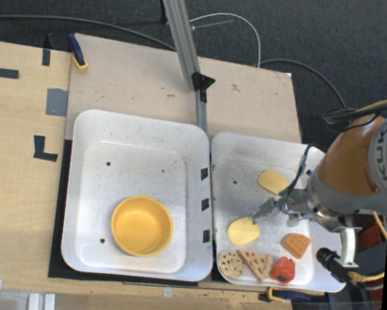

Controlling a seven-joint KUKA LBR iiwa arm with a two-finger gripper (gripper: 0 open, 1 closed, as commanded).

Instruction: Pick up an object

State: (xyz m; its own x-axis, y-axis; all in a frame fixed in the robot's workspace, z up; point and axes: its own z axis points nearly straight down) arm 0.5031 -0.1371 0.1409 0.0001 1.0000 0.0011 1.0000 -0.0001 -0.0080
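Smooth round yellow bowl sits by left bin's front edge; gripper slightly parted, holding nothing, above flat yellow disc.

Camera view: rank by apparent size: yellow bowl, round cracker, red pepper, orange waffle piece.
1. yellow bowl, clearly largest
2. round cracker
3. orange waffle piece and red pepper, which look too alike to rank
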